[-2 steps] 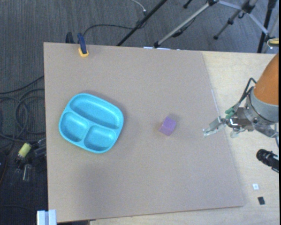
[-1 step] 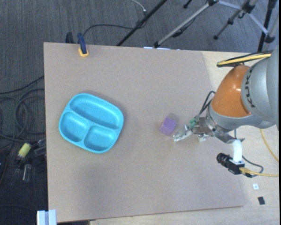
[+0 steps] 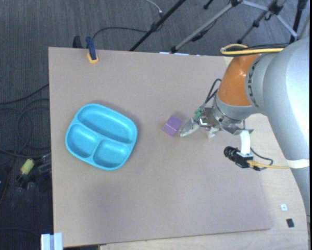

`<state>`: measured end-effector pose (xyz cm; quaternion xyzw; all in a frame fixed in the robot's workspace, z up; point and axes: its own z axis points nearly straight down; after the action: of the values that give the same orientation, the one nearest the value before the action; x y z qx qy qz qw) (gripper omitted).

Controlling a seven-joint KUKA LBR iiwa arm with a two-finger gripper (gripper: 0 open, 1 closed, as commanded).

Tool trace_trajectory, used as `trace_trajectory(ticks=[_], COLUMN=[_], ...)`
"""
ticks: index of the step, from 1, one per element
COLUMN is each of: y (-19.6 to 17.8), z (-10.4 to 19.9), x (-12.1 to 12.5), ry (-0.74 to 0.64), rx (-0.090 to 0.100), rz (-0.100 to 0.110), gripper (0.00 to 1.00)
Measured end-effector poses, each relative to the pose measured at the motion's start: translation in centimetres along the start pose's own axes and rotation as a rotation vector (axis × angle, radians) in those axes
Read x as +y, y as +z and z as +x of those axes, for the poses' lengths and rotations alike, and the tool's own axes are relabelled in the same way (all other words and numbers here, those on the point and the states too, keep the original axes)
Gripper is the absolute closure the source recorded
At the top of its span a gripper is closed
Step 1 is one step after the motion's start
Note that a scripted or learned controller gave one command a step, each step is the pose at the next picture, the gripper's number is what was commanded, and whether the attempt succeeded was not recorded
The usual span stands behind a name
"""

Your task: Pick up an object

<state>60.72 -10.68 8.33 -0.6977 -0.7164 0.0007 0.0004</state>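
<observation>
Grey arm (image 3: 281, 87) reaches left, its spread end effector (image 3: 189, 129) just beside purple cube (image 3: 172, 125).

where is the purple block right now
In the camera view the purple block sits on the tan board near its middle, between the blue divided plate and the gripper.

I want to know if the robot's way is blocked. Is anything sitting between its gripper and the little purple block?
No. In the camera view the gripper sits right beside the purple block, with just a thin strip of bare tan board between them.
</observation>
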Motion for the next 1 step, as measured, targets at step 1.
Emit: trace_trajectory(ticks=[1], y=[-1.02], z=[0.07], x=[0.06], ry=[-0.001], rx=[0.001], rz=[-0.001], gripper=[1.0])
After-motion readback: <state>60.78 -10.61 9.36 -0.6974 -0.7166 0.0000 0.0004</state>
